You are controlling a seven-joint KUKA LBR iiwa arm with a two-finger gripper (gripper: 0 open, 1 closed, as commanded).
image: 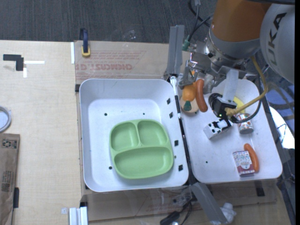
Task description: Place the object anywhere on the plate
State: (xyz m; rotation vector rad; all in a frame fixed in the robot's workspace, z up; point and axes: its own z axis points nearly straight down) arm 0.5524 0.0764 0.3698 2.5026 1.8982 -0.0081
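- The gripper (197,78) is hanging low over the far left corner of the right bin (206,168), right above a red-orange sausage (201,96). I am taking that sausage to be the object meant, since the wrist is sitting directly over it.
- The sausage's top end is reaching up to the gripper's underside, and it is lying almost straight along the bin's length. From here I cannot tell whether the gripper is apart, together or clamped on it. The wrist housing is hiding the contact.
- The sausage is looking smooth, glossy and slender with rounded ends, like a plastic toy. It is probably light, and apt to roll or slip if pinched off-centre.
- It is touching, or nearly touching, an orange-and-green toy fruit (188,97) on its left. That crowding is likely why the arm is coming in from above.
- The green plate (140,149) is lying flat in the middle of the left bin (84,125), with three compartments and nothing on it. By my reckoning the placing is not yet done.
- The bins' shared walls are standing between the sausage and the plate, so the object is going to need lifting over them.
- Elsewhere in the right bin, a black-and-white block (216,128), a small can (245,125), a red carton (243,164) and a second sausage (254,156) are lying well apart from the gripper.
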